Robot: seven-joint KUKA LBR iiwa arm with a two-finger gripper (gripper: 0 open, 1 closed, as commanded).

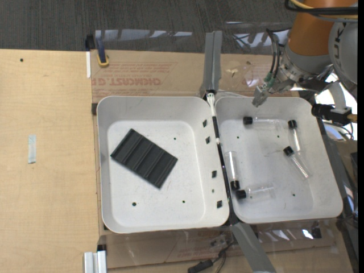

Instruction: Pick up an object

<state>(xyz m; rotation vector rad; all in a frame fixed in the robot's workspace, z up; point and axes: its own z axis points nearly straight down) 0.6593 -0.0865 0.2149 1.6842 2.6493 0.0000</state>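
The right bin [318, 209] holds several clear plastic tubes with black caps: one along its left wall [233, 172], one near the front [256, 193], one at the back [267, 121], others toward the right [296, 161]. The left bin [108, 209] holds a dark ribbed panel [143, 157], lying flat. The gripper [260, 98] hangs over the right bin's back rim; its opening cannot be judged, and nothing is seen in it. Judged light, rigid, smooth and prone to rolling, the tubes should be taken across the barrel at mid-length.
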